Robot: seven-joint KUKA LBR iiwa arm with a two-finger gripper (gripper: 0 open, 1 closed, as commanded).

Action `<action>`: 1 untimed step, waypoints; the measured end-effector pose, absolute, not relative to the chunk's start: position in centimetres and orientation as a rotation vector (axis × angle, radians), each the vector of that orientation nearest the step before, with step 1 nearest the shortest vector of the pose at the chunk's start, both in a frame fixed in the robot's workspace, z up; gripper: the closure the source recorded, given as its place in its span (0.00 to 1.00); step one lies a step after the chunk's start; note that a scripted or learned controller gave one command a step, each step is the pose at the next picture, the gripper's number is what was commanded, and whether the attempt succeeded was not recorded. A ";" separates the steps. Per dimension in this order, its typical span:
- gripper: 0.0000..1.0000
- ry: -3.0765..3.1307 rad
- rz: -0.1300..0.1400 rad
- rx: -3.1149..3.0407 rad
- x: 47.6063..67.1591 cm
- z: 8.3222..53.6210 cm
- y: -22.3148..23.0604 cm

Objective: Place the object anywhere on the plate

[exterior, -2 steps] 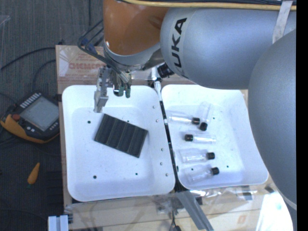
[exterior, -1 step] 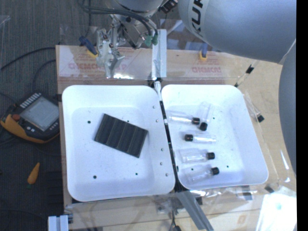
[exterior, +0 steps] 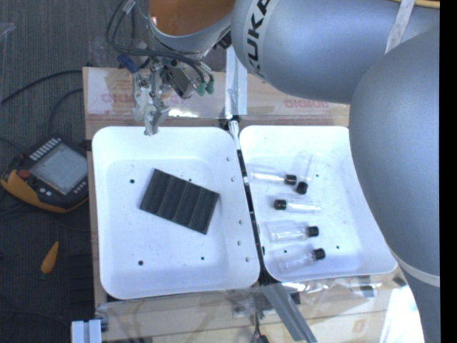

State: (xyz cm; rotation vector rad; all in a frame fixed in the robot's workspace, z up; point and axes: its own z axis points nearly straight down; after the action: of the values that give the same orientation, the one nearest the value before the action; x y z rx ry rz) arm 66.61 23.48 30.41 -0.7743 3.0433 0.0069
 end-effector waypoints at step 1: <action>1.00 2.821 0.006 -1.367 66.2 43.5 23.4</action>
State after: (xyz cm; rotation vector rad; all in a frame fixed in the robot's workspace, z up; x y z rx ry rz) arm 66.22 23.43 43.50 -1.3665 2.8212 0.0056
